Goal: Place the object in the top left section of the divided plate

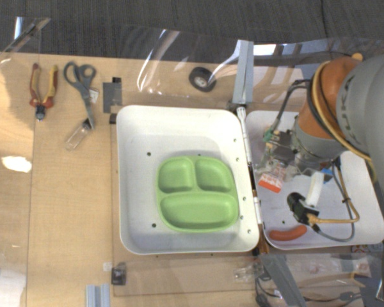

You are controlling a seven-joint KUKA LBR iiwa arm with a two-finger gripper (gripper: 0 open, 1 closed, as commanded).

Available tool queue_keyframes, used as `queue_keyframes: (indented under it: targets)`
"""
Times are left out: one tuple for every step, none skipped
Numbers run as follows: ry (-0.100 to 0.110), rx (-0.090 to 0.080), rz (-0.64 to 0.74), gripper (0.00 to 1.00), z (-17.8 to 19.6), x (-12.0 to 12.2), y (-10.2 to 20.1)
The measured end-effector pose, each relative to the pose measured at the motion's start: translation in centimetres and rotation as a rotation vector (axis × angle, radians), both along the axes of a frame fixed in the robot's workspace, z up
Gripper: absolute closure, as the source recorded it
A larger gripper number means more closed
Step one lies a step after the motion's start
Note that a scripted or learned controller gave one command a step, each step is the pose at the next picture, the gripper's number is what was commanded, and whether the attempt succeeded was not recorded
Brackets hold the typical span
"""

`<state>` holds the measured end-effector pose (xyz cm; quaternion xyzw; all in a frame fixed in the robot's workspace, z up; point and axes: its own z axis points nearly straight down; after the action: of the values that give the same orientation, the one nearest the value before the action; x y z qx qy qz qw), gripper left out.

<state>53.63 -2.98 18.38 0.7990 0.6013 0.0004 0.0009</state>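
Gripper, closure impossible to tell, hangs right of the green divided plastic plate, just beside a small red-and-white packet; top left section lies leftward.

Two bins stand on the counter: the left bin, and the right bin under the jaws. One three-section plate lies left of the jaws. Near them, one packet and one sausage. Far left: one scissors, one pliers, one tape roll.
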Motion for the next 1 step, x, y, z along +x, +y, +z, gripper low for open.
queue_keyframes:
  targets:
    - [-0.002,0.001,0.186,1.00,0.09,2.01,6.63]
